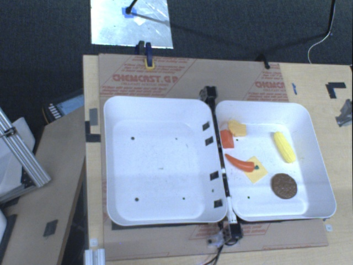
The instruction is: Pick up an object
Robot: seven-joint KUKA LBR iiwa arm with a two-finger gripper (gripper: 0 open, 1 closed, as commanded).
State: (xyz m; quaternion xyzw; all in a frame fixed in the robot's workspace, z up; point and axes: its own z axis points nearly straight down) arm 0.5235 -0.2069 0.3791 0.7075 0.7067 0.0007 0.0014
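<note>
Grey gripper [346,112]: at the frame's right edge, over the bench and outside the bins, mostly cut off by the edge.
Grip: cannot tell how far open it is; nothing is seen in it.
Bench [309,79]: brown board with red print, directly beneath the gripper.
Right bin [324,173]: white, the bin nearer the gripper; its far right corner lies just beside the gripper. All the loose items lie in it.
Corn [284,147]: yellow cob, the item closest to the gripper, lying on the bin floor apart from the rest.
Disc [284,185]: brown and round, near the corn on its side away from the gripper, toward the bin's near rim.
Yellow square [257,174]: flat, beyond the corn from the gripper, just beside the disc.
Pepper [240,162]: red, with one end resting on the yellow square.
Yellow chunk [237,128]: farther from the gripper, near the seam between the bins.
Red block [226,138]: touching the yellow chunk, against the seam, the item farthest from the gripper.
Left bin [160,164]: white, on the far side of the right bin from the gripper.
Clamp [148,55]: blue and yellow, on the bench's far edge, well away from the gripper.
</note>
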